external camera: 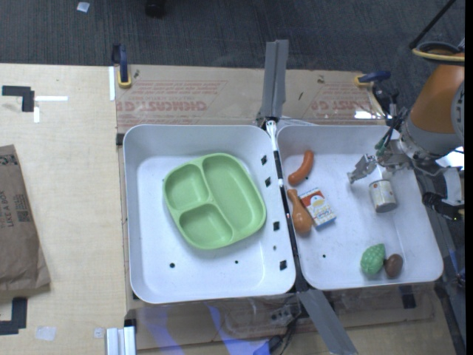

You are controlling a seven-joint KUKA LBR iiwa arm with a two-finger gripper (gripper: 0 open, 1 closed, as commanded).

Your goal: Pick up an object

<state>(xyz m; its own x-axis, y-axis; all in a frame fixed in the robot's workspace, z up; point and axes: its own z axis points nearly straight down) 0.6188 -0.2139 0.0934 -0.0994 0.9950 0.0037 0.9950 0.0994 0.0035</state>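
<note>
My claw [363, 170] is low over the right bin [414, 276], upper part of it, near the back wall. Arm comes in from the right edge, orange band above the wrist.

Claw state: can't tell. Too small and too cluttered at the tip to read.

Nothing visibly held, so I'd call the pick not done yet.

Candidates, all in the right bin:
- silver can [382, 196], just beside the claw tip, slightly below and to the right of it. Closest thing. Can't tell whether touching or just apart.
- sausage [301, 167] near the bin's left wall, up top.
- small carton [318, 206] mid-left, with an orange-brown drumstick-shaped piece [299, 211] touching or just beside its left edge.
- green bumpy item [373, 259] and a brown round item [393, 265] side by side at the near right corner.

Left bin [140, 272] carries a green divided plate [214, 200], well apart from me.

Progress, my read: approach phase, parked next to the can, so that looks like the likely target. Left to do: get around an object, close, lift clear of the bin. None of that is confirmed from this view.

Risk: the can is smooth and lying on its side; it may roll off if I close off-centre.
</note>
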